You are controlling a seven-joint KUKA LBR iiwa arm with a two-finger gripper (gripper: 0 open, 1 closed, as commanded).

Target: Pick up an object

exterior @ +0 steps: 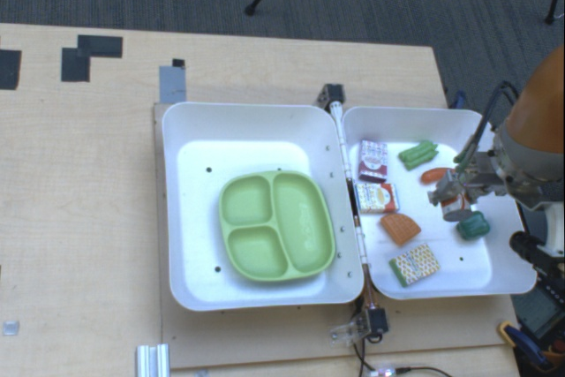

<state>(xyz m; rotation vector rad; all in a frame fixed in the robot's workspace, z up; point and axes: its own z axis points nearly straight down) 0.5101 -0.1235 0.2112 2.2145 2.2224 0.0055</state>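
— Where is the arm [538,124]?

— It reaches in from the right over the right bin [494,278], its claw [452,194] low above the bin's right half.

— Open or closed?

— That cannot be told (the claw is small and dark against the clutter). No thing is seen between its fingers.

— What lies near it?

— An orange-red piece [434,175] sits just to its upper left, and a green pickle-like piece [418,154] lies above that, toward the far wall. A dark green lump [474,226] rests just below and to the right of the claw.

— And the rest of that bin?

— Along the left side lies a small packet [373,160] with red print, and beneath it another packet [374,196], touching or nearly so. An orange wedge [400,229] sits below those, near the middle, and a speckled green block [415,264] lies tilted toward the near wall.

— The left bin [190,216]?

— It holds a light green tray [277,225] with three compartments, set a little askew. Both bins sit side by side on the pale wooden surface [79,216].
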